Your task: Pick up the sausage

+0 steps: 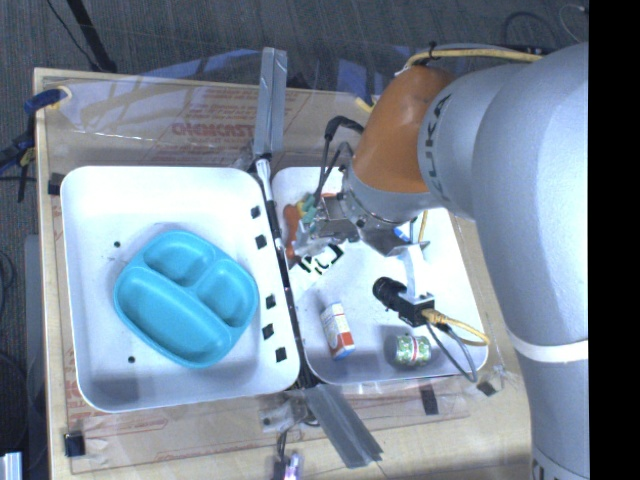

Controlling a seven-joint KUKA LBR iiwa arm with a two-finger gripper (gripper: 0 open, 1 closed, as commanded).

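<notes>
My gripper [312,236] reaching into the right bin [458,268] — finger state indiscernible, hovering beside an orange-red item [291,215], blue plate [187,295] lying in the left bin [90,268].

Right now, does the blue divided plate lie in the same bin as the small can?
No: the blue plate lies in the left bin, the can in the right bin.
</notes>
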